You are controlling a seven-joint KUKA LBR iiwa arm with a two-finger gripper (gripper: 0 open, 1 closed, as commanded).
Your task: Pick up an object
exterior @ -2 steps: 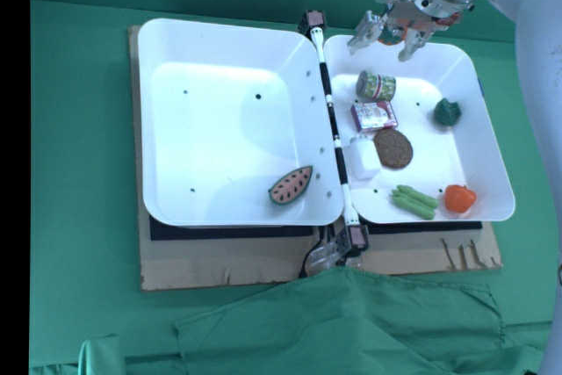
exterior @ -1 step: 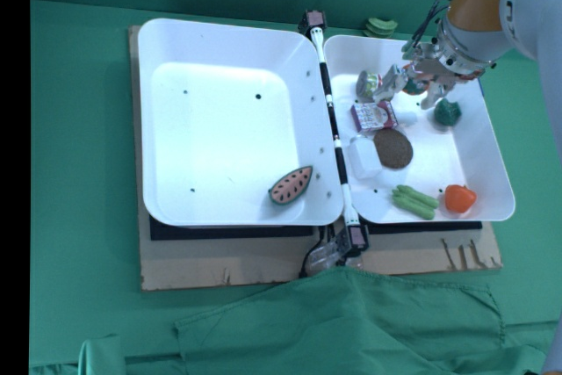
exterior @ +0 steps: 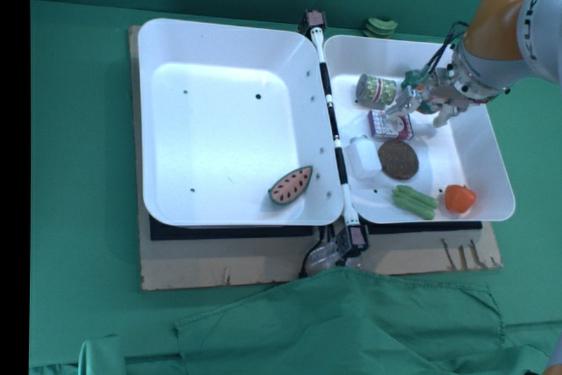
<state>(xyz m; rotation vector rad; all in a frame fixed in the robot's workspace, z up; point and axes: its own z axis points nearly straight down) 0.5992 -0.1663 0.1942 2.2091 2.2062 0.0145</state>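
We see the arm (exterior: 518, 9) come in from the upper right corner of the frame, its orange band near the top edge and the grey wrist slanting down toward the left. The gripper (exterior: 420, 108) sits right of centre in the upper half, pointing down-left.

One fixed camera above the bench (exterior: 88, 145), angled down over both white bins (exterior: 176, 39), moderately distant
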